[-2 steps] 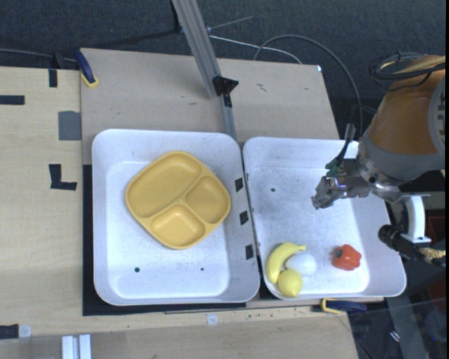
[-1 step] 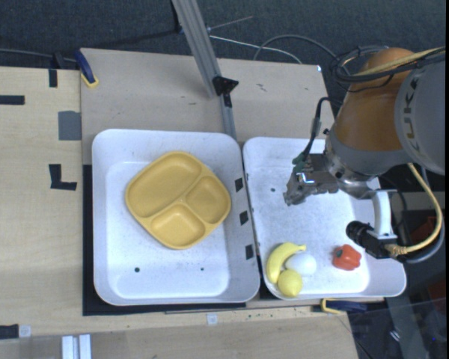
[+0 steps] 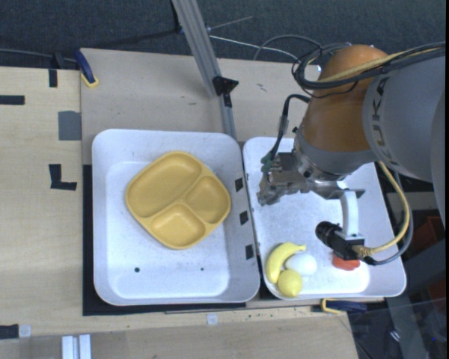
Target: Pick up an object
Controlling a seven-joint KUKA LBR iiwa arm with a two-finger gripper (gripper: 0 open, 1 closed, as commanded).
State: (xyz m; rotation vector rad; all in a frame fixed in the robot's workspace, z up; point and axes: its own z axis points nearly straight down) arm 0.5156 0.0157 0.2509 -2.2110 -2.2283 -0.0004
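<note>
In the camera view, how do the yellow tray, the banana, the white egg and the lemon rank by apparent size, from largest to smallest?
1. yellow tray, by far the largest
2. banana
3. lemon and white egg: they look about alike, so I do not rank them.

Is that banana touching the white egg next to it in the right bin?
Touching. In the camera view the banana curves against the white egg, with no bin floor visible between them.

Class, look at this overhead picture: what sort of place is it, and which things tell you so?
Probably a robotics lab test bench. A grey and orange robot arm reaches over two white bins, one holding a yellow divided plate, the other toy food such as a banana.
</note>
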